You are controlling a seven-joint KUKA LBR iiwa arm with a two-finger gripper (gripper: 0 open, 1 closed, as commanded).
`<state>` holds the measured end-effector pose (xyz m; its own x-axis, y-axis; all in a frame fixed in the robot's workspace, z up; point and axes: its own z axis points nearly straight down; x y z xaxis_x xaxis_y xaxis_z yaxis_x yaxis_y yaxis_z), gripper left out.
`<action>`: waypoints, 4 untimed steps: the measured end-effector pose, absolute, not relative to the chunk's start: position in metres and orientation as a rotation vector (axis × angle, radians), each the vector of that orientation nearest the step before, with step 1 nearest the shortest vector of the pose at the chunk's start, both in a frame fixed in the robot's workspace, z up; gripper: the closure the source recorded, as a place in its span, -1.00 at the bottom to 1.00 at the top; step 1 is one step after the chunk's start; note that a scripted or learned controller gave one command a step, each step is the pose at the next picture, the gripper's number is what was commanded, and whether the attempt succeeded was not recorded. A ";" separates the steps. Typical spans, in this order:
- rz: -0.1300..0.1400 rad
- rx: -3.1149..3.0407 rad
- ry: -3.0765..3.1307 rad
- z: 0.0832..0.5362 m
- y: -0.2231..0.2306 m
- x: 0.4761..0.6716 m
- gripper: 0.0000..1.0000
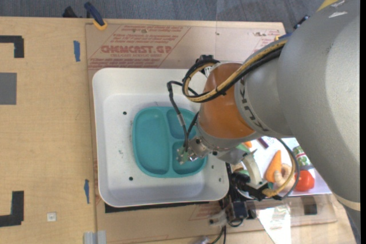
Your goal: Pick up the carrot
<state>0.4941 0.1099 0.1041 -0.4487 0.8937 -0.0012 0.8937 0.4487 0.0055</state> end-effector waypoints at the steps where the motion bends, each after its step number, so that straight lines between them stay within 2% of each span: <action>1: 0.000 1.648 2.670 0.105 0.108 0.494 -1.00; 2: 0.037 1.650 2.661 0.104 0.102 0.486 -1.00; 3: 0.037 1.224 2.866 0.102 0.098 0.490 -1.00; 4: 0.017 1.329 2.843 0.100 0.103 0.565 -1.00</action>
